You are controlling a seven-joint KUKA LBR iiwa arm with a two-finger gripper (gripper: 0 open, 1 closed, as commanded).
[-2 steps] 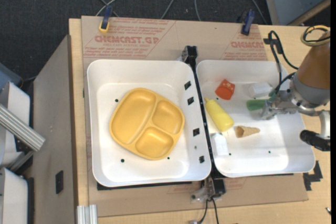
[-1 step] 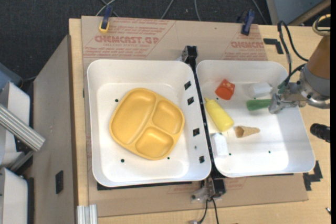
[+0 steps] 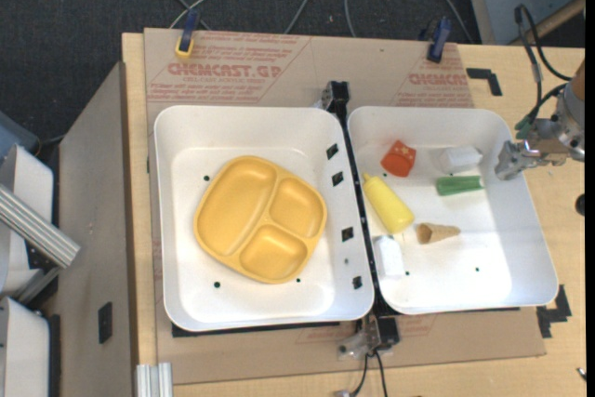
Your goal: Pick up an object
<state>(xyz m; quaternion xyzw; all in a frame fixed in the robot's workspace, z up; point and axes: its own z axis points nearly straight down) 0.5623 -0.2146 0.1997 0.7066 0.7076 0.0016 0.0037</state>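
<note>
White block [image 3: 389, 255] at the right bin's [image 3: 521, 288] near edge. Claw [image 3: 511, 159] over that bin's right rim, nothing held, opening unclear. Approach step; closest candidates: green block [image 3: 458, 186], white piece [image 3: 458, 159]. Next: descend over one, close.

Two white bins [image 3: 177, 228], one yellow tray [image 3: 260, 218], six small objects [image 3: 388, 203]

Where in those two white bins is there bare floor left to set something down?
The right bin is bare in its lower right, below the green block and right of the cone. Its upper left is crowded: red piece, yellow bottle, white blocks. The left bin offers just strips around the yellow tray. The hand hangs at the right bin's upper right rim.
</note>
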